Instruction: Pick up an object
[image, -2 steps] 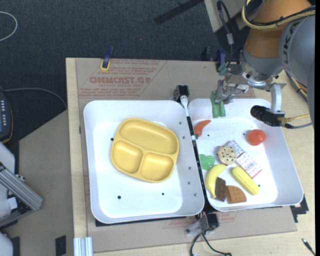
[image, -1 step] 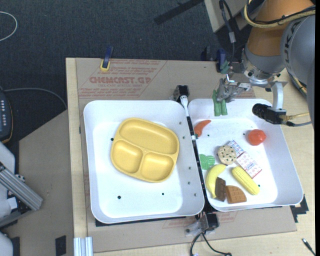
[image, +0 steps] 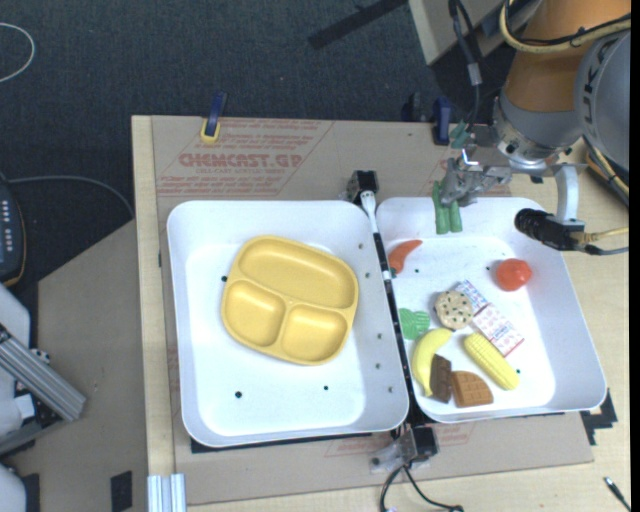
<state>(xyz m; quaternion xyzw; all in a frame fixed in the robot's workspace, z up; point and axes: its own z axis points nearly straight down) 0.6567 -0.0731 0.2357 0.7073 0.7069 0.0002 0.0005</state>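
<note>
My gripper (image: 449, 216) hangs over the back rim of the right bin (image: 575, 330), its two green fingers close together with nothing between them. Below it in that bin lie an orange wedge (image: 403, 253), a red tomato (image: 513, 273), a round cookie (image: 453, 309), a white and red packet (image: 492, 322), a green piece (image: 414, 322), a banana (image: 429, 355), a yellow corn cob (image: 490, 361) and a brown slice (image: 468, 388). The gripper is apart from all of them; the orange wedge is the nearest.
The left bin (image: 200, 350) holds a yellow divided plate (image: 290, 298). A black clip (image: 362, 184) sits at the back where the two bins meet. The bins rest on a cardboard sheet (image: 250, 150).
</note>
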